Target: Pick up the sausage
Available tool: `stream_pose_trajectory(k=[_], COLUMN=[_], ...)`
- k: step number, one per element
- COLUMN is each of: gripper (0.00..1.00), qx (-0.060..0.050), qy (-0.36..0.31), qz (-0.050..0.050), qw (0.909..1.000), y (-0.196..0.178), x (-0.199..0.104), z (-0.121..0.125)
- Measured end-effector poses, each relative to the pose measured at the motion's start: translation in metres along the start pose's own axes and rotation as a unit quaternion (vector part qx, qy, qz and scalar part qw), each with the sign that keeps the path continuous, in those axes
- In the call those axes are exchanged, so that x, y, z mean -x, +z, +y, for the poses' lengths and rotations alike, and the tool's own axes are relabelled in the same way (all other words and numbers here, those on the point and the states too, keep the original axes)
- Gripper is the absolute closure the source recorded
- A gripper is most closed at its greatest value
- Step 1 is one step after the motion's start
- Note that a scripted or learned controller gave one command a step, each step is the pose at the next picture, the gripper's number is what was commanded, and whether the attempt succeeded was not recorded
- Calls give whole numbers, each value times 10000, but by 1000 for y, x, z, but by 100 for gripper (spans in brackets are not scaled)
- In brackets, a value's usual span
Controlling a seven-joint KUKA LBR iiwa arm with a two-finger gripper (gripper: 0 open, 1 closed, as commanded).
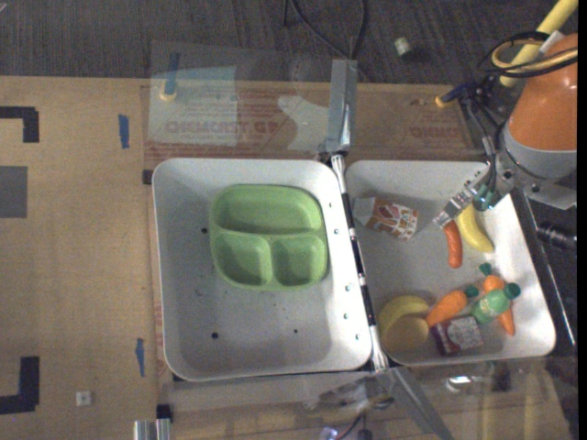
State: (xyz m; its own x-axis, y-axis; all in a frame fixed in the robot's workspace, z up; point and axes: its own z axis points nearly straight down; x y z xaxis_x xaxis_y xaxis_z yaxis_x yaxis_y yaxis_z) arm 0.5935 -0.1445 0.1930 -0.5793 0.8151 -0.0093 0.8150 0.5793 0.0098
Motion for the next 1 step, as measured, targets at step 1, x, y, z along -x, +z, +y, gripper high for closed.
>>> stream_pose_trajectory(k=[1], gripper=[100], qx=[26], qy=[16], qz=[-23], qw=[10000], y=[-11], x=[2], z=[0])
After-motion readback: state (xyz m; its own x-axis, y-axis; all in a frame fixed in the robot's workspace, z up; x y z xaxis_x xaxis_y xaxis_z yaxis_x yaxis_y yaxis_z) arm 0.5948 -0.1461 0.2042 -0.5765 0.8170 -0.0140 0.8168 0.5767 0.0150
